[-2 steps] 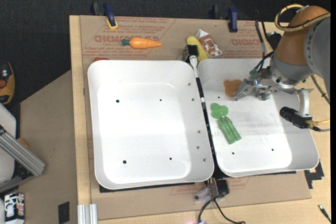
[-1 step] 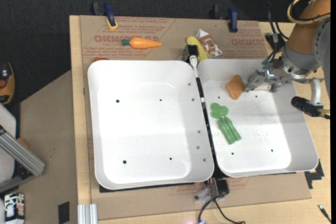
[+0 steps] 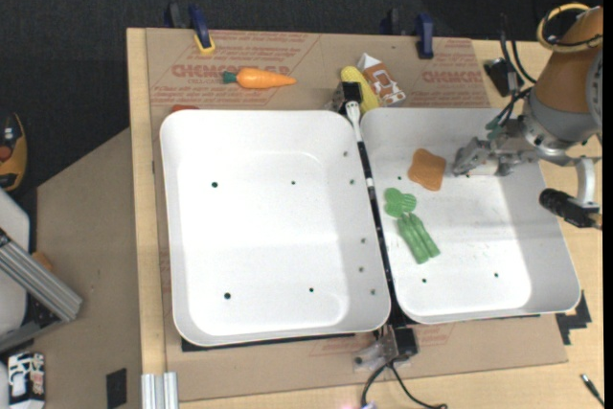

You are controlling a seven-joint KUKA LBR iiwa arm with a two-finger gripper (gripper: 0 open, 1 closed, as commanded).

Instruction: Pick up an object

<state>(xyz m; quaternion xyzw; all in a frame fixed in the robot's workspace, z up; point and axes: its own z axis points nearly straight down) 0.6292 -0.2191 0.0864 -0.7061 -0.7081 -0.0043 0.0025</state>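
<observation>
Hovering over the right bin (image 3: pixel 536 292), my gripper (image 3: pixel 466 160) sits just right of the orange block (image 3: pixel 427 170); I cannot tell its jaws' state. Below the block lies the green fork (image 3: pixel 412 225), long axis slanting from upper left to lower right, its rounded end toward the divider.

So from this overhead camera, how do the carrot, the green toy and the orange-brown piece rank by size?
1. Green toy, the longest, lying in the right bin.
2. Carrot, on the board behind the left bin.
3. Orange-brown piece.
Carrot and green toy look close, and the carrot lies farther from the camera, so that order is unsure.
</observation>
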